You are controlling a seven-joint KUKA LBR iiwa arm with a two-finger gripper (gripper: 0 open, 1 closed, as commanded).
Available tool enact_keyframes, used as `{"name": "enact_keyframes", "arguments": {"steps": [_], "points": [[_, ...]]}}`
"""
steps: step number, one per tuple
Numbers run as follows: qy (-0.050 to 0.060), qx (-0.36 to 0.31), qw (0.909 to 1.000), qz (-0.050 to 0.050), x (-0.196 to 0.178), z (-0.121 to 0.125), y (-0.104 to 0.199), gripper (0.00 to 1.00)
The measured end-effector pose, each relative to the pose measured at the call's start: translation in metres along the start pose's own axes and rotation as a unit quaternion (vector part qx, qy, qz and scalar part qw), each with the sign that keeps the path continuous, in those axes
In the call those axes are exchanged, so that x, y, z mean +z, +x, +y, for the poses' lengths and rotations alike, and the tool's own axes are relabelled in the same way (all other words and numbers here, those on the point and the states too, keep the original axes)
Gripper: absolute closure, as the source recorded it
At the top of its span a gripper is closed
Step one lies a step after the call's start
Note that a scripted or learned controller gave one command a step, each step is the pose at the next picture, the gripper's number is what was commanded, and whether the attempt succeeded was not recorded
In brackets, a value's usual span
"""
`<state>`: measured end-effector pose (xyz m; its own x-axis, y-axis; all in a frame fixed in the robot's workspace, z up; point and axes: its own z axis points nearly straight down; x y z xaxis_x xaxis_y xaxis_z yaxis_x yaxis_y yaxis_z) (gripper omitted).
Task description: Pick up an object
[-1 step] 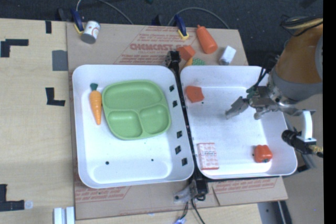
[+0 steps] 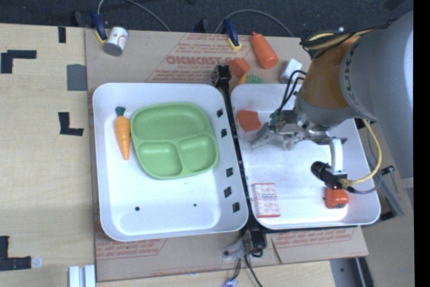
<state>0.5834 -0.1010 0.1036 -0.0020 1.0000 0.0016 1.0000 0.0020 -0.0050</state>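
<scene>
Arm (image 2: 349,77) low, end effector (image 2: 272,133) down.

We record a divided plate (image 2: 176,140) in the left bin (image 2: 111,205), a toy carrot (image 2: 122,134) just left of it; a card (image 2: 266,199) lies in the right bin (image 2: 295,215).

Candidate objects, both bins. Left bin (image 2: 107,198): toy carrot (image 2: 123,134) – orange, green top, lying lengthwise along the left wall, top pointing to the far side, just beside a green divided plate (image 2: 175,140) that sits flat at the bin's middle, three compartments up. Right bin (image 2: 302,212): small orange-red block (image 2: 248,120) near the far-left corner; flat white card with red print (image 2: 267,199) lying against the left wall near the front; orange-and-black piece (image 2: 333,193) near the front-right corner – shape unclear.
</scene>
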Motion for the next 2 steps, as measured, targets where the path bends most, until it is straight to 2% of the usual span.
{"name": "enact_keyframes", "arguments": {"steps": [1,2], "points": [[-0.004,0.000,1.0000,-0.001,0.017,0.061,0.008,0.00],[-0.004,0.000,1.0000,-0.001,0.017,0.077,-0.007,0.00]]}}
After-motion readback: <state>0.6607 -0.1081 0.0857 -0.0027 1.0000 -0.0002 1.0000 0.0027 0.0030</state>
